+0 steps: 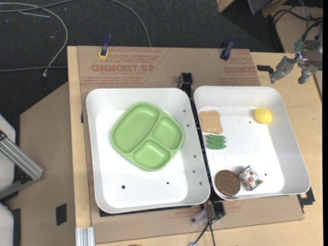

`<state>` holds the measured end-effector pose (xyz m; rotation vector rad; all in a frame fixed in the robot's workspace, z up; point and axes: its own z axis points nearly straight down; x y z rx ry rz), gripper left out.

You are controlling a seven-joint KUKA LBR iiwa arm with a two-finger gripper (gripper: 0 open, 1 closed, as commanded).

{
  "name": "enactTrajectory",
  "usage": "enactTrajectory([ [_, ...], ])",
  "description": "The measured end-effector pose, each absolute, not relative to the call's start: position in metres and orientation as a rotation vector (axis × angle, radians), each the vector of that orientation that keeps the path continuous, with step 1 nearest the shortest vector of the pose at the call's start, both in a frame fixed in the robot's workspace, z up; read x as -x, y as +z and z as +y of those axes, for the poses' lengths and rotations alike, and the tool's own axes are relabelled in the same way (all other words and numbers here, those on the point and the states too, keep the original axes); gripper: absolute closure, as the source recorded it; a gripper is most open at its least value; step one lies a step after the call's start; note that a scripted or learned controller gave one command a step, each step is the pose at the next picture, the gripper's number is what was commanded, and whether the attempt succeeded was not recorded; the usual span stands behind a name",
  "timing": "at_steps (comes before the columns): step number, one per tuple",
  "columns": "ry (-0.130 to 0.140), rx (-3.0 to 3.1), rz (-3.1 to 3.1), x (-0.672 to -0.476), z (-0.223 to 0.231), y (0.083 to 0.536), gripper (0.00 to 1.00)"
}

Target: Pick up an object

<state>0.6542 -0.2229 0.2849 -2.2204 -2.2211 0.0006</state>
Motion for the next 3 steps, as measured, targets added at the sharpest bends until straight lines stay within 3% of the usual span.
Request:
enactTrajectory([
  [1,0.000,2.221,-2.222,-0.654,-0.223,0.285,0.00],
  [3,0.003,2.216,-2.220,-0.666,-0.215,0.199,0.00],
])
